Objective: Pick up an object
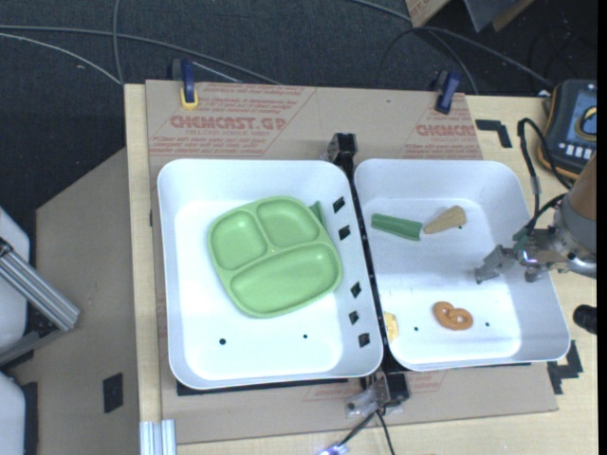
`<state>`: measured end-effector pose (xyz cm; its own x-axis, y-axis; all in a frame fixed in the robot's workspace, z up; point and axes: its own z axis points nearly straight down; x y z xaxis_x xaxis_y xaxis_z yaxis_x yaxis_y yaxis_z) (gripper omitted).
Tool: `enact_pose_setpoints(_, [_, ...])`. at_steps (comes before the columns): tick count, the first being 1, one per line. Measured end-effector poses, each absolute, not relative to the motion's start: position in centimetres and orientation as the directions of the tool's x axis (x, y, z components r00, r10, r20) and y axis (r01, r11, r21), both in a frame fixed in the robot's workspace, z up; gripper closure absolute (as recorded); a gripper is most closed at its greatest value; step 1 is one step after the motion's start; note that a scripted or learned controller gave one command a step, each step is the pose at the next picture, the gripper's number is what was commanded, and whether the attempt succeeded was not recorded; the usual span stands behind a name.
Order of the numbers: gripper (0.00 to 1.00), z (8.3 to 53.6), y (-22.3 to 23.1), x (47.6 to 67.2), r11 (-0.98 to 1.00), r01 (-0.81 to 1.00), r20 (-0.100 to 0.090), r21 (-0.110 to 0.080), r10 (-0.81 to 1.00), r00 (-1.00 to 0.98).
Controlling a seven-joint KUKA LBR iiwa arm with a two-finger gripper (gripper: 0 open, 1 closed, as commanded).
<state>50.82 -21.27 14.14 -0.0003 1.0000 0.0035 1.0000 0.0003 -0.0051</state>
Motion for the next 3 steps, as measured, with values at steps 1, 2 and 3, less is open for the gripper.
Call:
enact_pose_setpoints(1, [0.0, 8.9, -21.2, 50.8, 0.0, 1.0, 0.003, -0.005, 1.0, 0.0])
enact_pose_setpoints(2, [1.0, 10.3, -21.2, 50.9, 0.0, 1.0, 0.001, 0.001, 1.0, 0.0])
enact_pose_setpoints(3, [1.0, 16.4, -22.0, 51.1, 0.0, 1.0, -0.003, 0.006, 1.0, 0.0])
